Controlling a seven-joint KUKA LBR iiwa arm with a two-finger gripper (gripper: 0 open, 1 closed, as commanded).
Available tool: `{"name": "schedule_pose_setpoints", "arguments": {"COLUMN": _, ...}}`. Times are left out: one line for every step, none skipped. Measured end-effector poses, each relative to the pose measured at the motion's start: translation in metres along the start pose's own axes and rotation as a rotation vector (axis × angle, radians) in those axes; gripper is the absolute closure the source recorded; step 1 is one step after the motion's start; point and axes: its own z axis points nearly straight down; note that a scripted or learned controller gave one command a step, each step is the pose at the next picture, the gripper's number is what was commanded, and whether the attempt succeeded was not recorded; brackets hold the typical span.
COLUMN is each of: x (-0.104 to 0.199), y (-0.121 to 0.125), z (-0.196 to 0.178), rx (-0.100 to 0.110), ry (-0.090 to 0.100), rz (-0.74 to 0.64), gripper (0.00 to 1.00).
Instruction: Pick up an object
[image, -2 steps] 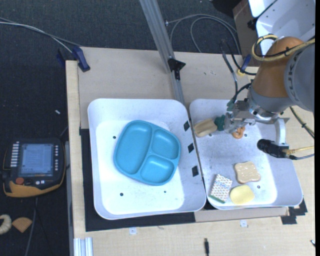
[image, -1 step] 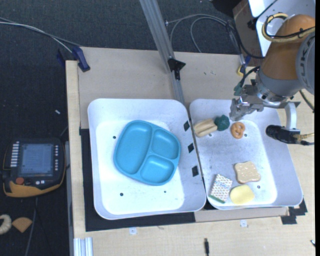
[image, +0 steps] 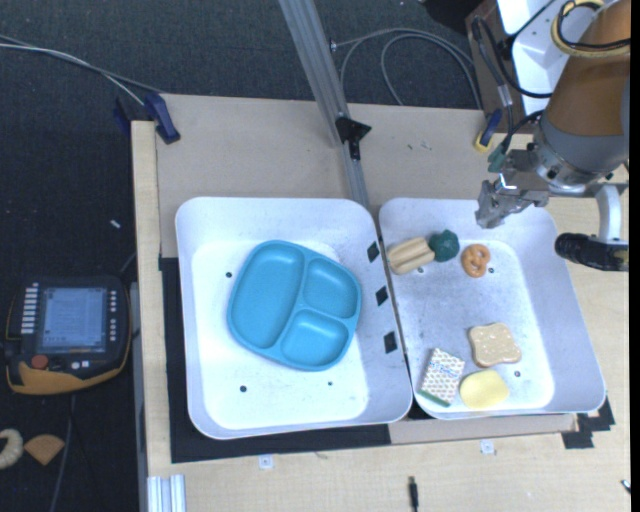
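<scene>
From the camera view above, the desk (image: 300, 130) carried two shallow white bins side by side. The left bin (image: 200, 300) held just a blue divided tray (image: 295, 317), lying flat and slightly turned, so it looked like the place meant for receiving things rather than for picking. The right bin (image: 560, 300) held the loose pieces: a tan roll-shaped item (image: 408, 254) touching a dark green lump (image: 444, 243) near the far wall, a small orange pretzel-like piece (image: 475, 260) just beside them, and toward the near edge a slice of toast (image: 494, 345), a yellow lump (image: 484, 390) and a checked wafer-like block (image: 441, 375) clustered close together.

The arm reached in from the right, its gripper (image: 497, 205) poised over the far rim of the right bin, just above and beyond the orange piece. Nothing sat between its fingers, but whether they stood apart or together I could not tell; they were too small and dark against the bin wall. My guess was that it hung there to descend on one of the far-end pieces, the orange one being nearest. That trio lay crowded near the wall, which could make a clean grasp awkward.
</scene>
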Motion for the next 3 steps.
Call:
{"name": "schedule_pose_setpoints", "arguments": {"x": 0.000, "y": 0.001, "z": -0.030, "rx": 0.002, "ry": 0.000, "rz": -0.001, "gripper": 1.00}}
{"name": "schedule_pose_setpoints", "arguments": {"x": 0.059, "y": -0.002, "z": -0.010, "rx": 0.009, "ry": 0.002, "rz": -0.003, "gripper": 1.00}}
{"name": "schedule_pose_setpoints", "arguments": {"x": 0.105, "y": 0.001, "z": -0.007, "rx": 0.008, "ry": 0.002, "rz": -0.002, "gripper": 1.00}}
